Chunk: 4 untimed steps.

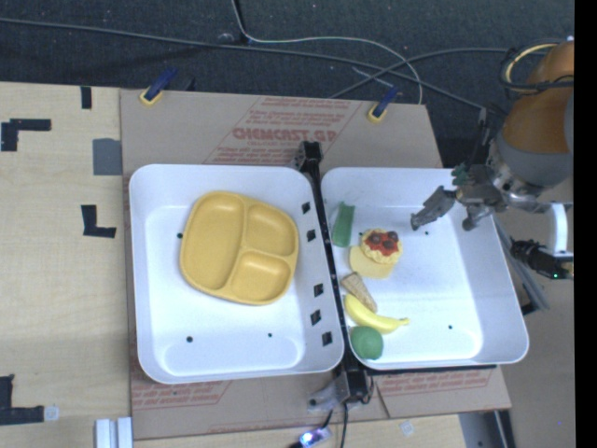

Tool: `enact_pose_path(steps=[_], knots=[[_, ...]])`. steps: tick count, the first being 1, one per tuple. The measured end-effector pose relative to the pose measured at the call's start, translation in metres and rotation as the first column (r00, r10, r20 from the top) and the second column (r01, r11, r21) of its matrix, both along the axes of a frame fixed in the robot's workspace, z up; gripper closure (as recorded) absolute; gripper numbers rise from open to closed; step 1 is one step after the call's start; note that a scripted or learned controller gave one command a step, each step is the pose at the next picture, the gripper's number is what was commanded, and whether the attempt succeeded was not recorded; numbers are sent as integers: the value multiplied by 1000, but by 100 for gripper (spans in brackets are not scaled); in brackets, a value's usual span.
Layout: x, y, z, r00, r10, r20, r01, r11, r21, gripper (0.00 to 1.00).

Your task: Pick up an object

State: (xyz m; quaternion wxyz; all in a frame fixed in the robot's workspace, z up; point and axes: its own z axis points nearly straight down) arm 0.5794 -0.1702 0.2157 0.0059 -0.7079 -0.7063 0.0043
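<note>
A wooden bench with a cardboard sheet (pixel 280 133) on top carries two shallow white bins side by side; dark carpet and loose cables lie beyond. The likely target is the small tart (pixel 377 250), a round pale-yellow pastry with a red topping, sitting in the right bin (pixel 466 329) near its middle-left. It lies down and to the left of the gripper (pixel 451 211) in the camera view, with bare white floor between them. Being round, it has no long axis to line up with. The gripper hangs over the upper right part of the same bin, its two dark fingers (pixel 428 215) spread apart with nothing between them.

Around the tart: a flat green block (pixel 344 223) just beside the divider, a tan wedge (pixel 359 290) below, then a curved, smooth yellow banana (pixel 371 315) whose long axis runs roughly left to right, touching a green round fruit (pixel 367 343) at the bin's lower left corner. The left bin (pixel 159 278) holds a matte yellow plate (pixel 240 247) with three compartments, well apart from the arm.
</note>
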Motion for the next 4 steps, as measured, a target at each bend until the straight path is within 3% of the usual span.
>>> enact_pose_path(steps=[1,3,4], knots=[[3,0,7,1000,4,13,-3,1000,-3,0],[3,9,-103,1000,4,6,-4,1000,-2,0],[3,9,-131,1000,4,15,-4,1000,-5,0]])
